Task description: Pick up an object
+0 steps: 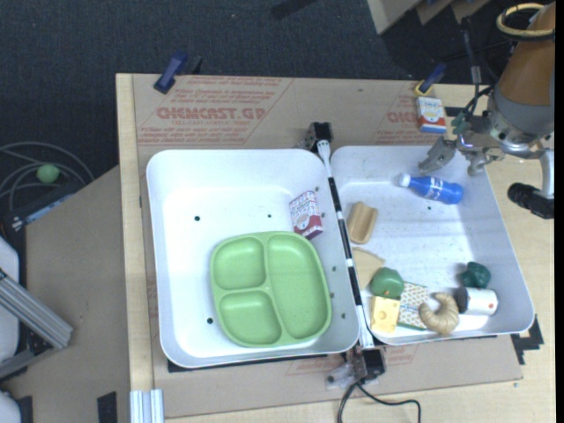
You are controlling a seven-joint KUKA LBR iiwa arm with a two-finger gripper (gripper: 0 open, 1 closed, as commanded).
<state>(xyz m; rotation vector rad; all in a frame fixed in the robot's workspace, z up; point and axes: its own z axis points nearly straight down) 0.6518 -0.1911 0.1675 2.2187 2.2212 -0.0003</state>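
At the frame's upper right, the gripper point(458, 154) hangs with its 2 fingers spread wide, holding nothing, just above the blue bottle point(434, 189) in the right bin point(515, 263).

Gripper point(458, 154) above right bin's point(502, 236) far edge; bottle point(433, 189) just below-left of it; divided plate point(267, 286) in left bin point(176, 236), far left.

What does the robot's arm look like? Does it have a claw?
The arm is round and chunky, with an orange band above a grey wrist. Thin dark cables loop beside it. At its end is a small silvery metal claw with two thin fingers.
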